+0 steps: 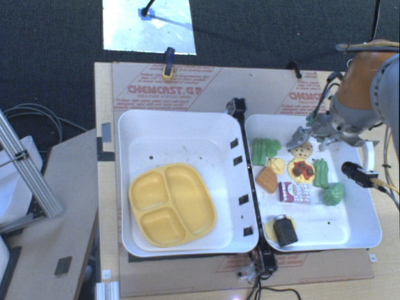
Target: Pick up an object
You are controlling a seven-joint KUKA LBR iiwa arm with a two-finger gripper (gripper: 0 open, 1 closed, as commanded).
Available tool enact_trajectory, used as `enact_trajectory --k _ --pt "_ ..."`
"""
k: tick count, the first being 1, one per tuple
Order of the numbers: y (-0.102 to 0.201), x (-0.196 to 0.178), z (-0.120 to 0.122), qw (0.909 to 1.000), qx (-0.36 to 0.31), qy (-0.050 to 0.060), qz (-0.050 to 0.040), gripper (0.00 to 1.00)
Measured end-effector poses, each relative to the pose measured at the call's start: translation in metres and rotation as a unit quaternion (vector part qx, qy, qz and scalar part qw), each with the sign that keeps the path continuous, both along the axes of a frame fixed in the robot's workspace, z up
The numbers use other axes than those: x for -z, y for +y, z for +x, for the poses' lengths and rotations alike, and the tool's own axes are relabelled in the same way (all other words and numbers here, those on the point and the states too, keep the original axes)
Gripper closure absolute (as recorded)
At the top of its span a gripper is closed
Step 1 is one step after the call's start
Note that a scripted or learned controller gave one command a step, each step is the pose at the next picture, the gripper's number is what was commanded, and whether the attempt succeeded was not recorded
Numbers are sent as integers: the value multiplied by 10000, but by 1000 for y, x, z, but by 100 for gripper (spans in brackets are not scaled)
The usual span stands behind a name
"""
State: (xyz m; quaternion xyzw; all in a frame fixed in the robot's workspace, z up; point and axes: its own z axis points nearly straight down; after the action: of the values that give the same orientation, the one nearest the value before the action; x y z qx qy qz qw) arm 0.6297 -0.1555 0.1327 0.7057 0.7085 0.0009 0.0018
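Grey arm with orange band (369, 80) cut off by right edge; gripper (306, 135) fingertips too small to resolve against small tan cookie-like piece (301, 150).

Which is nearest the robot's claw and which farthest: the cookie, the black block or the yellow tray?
Measured from the gripper:
1. Cookie, just below it in the right bin.
2. Black block, at that bin's front edge.
3. Yellow tray, far off in the left bin.

Dark carpet floor (50, 36) surrounds the wooden tabletop (206, 83); a shiny metal plate (150, 17) lies on the carpet beyond it
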Motion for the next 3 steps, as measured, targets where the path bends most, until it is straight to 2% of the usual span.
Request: enact_trajectory --k 1,2,3 --pt "-54 49 14 10000 21 -6 -10 0" --pt "-52 33 17 10000 -5 -39 -17 100" --pt "-52 34 16 10000 -13 -29 -15 0"
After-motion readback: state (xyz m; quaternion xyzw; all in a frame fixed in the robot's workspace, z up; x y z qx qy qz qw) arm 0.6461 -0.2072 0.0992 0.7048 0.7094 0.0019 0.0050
